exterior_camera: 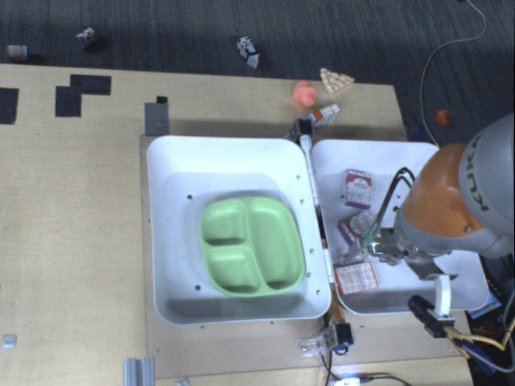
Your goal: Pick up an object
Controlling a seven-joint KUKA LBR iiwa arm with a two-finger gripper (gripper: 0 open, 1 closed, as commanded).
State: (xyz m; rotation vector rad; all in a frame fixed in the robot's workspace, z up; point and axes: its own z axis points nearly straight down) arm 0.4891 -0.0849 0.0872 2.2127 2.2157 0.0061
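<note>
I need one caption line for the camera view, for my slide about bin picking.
KUKA arm reaches into the right bin among small packets, beside the left bin holding a green divided tray.

bins [173,167]: 2 | green tray [251,244]: 1 | packets [357,188]: 3 | pink ball [305,93]: 1

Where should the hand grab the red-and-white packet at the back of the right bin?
Probably across the packet's short sides, coming straight down. It appears to lie flat in the right bin, apart from the clutter by the arm, so a top approach looks least obstructed.
</note>
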